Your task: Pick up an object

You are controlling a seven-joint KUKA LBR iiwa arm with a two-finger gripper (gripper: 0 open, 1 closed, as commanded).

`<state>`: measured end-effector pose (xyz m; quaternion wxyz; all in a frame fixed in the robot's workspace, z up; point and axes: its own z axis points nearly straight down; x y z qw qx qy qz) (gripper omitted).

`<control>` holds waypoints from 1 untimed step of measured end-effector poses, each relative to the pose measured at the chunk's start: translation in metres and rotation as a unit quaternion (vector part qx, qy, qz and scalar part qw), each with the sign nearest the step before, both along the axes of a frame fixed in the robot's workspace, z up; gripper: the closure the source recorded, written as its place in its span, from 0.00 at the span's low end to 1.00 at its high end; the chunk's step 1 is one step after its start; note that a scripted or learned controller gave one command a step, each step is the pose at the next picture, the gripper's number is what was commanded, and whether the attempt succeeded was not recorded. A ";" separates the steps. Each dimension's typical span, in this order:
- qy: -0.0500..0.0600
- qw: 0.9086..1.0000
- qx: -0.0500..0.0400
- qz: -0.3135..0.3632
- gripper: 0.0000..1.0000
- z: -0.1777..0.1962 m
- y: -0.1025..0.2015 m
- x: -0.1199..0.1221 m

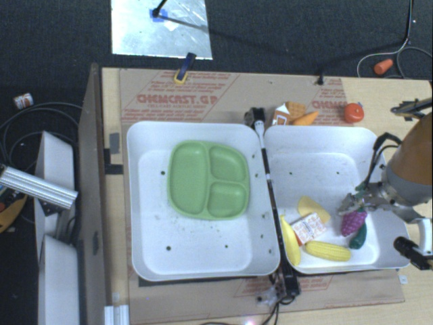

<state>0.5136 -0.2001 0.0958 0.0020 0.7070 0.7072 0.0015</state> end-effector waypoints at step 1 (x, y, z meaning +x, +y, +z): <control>0.001 1.000 0.000 0.003 1.00 0.050 0.027 -0.015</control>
